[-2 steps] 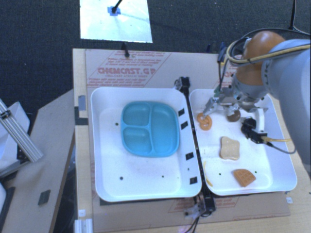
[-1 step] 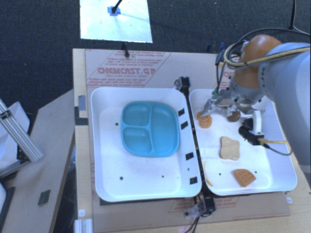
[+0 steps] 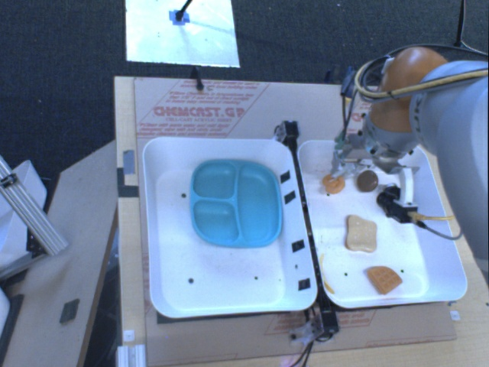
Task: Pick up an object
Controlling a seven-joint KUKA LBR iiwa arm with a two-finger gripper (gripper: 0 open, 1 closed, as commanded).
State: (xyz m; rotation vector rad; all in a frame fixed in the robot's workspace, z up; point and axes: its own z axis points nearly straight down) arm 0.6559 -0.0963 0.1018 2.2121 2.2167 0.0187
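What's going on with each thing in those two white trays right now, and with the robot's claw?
Blue divided plate: flat in the left bin, nothing on it.
Orange round piece: lying right under the gripper.
Brown round piece: lying loose.
Pale toast piece: lying flat.
Orange wedge: lying flat.

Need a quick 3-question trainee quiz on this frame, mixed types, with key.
1. True or false: the blue divided plate lies in the left bin.
2. Which item lies nearest the gripper? A) orange round piece B) tan bread slice C) orange wedge
3. Fill in: the brown ball lies in the ____ bin.

Key: 1 true. 2 A; the piece sits just below the gripper in the right bin, and the view does not settle whether it is gripped. 3 right.
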